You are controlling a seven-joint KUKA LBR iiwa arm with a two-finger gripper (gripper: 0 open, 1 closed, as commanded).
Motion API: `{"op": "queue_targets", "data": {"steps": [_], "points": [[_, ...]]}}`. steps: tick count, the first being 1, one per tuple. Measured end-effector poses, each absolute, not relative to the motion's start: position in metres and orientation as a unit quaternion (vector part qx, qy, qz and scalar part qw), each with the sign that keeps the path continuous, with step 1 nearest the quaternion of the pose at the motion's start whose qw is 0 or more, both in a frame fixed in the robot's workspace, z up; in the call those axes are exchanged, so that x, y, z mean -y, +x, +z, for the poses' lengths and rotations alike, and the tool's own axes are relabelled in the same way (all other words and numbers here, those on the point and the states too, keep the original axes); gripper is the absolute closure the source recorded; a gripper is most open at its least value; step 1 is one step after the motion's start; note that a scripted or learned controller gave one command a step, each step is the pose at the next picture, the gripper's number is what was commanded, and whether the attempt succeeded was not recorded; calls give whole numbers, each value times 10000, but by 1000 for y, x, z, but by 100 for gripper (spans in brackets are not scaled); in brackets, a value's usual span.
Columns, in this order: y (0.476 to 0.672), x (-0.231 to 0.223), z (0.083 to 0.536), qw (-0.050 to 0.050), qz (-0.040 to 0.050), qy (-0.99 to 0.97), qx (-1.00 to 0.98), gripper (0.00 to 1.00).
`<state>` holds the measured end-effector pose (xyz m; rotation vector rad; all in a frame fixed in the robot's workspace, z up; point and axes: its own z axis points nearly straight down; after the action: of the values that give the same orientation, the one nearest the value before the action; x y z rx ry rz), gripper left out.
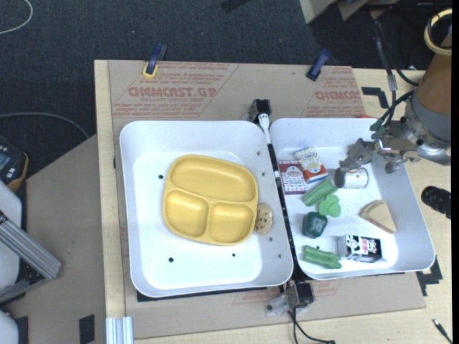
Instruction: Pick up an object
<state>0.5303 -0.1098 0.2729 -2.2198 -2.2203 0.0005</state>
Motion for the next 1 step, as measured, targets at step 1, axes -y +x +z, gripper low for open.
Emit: {"op": "queue_targets", "data": {"steps": [1], "points": [[535, 101, 216, 37, 20, -7069, 7073, 0]]}}
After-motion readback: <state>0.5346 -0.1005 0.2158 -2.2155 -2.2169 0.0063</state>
